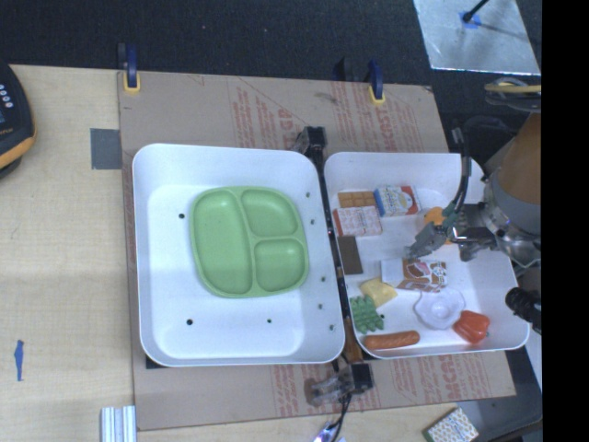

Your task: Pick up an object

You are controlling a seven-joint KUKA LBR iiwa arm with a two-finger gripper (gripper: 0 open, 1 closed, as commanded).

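Observation:
The right white bin (pixel 396 163) holds several toy foods. Among them are a brown box (pixel 354 198), a white carton with red and blue print (pixel 396 199), a red-and-white packet (pixel 357 221) and a dark brown bar (pixel 349 254). Nearer the front lie a yellow piece (pixel 377 292), a green broccoli (pixel 366 316), a sausage (pixel 392 341), a clear cup (pixel 437 308) and a red piece (pixel 471 326). My gripper (pixel 428 240) reaches in from the right. It hangs low over the bin's middle, just above a white packet with red print (pixel 425 273). A small orange item (pixel 433 215) lies beside it.
The left white bin (pixel 156 274) carries a green divided plate (pixel 248 241). Both bins rest on a cardboard sheet (pixel 230 109) held by clamps at the far edge. A dark device (pixel 11 109) sits at the far left of the bench.

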